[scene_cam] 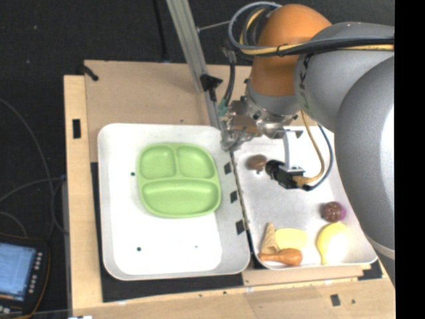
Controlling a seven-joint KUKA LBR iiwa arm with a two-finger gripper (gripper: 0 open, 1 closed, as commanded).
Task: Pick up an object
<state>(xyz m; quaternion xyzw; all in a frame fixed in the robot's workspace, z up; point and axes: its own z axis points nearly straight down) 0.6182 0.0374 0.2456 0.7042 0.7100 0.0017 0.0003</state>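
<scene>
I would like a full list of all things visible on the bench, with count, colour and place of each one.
White bins: two, side by side on the bench.
Divided plate: one, light green, in the left bin.
Small round item: one, brown, upper part of the right bin.
Ball-like item: one, dark purple, right bin, right side.
Lemon-like item: one, yellow, right bin, lower right corner.
Flat piece: one, pale yellow, right bin, lower edge.
Carrot-like item: one, orange, right bin, lower edge.
Arm: one, grey with an orange band, above the right bin.
</scene>
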